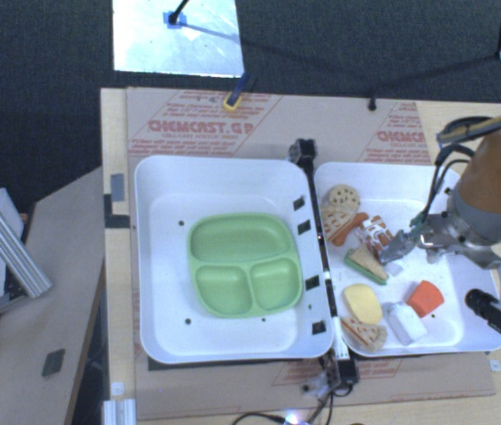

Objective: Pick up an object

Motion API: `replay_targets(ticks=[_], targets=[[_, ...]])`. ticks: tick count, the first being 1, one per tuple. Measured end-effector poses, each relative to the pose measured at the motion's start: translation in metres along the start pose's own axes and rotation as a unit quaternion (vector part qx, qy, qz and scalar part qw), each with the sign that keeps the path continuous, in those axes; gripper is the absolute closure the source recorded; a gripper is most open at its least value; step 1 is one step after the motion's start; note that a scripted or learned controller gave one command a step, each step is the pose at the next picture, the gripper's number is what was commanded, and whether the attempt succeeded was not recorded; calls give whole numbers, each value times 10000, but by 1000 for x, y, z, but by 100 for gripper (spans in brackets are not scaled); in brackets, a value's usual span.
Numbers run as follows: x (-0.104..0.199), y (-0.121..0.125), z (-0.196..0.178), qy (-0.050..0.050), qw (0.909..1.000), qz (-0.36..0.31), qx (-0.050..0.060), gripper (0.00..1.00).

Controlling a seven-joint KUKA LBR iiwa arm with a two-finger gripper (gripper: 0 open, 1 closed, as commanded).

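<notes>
camera view shows the gripper (398, 245) low beside the sandwich wedge (367, 264) in the right bin (472, 339), grip state unclear, nothing lifted yet.

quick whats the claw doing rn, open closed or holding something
claw: low in the right bin, at the sandwich wedge; whether it is open, shut or holding anything cannot be told.
</notes>
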State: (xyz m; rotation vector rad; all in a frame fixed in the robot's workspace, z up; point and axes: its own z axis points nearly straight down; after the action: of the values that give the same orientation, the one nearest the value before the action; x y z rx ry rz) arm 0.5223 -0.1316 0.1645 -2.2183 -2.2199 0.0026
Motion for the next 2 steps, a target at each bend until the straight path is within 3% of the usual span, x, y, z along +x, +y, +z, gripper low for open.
replay_targets(ticks=[1,2], targets=[[10,3,57,3,10000,-2,0,0],[10,3,82,-1,10000,2,-9,0]])
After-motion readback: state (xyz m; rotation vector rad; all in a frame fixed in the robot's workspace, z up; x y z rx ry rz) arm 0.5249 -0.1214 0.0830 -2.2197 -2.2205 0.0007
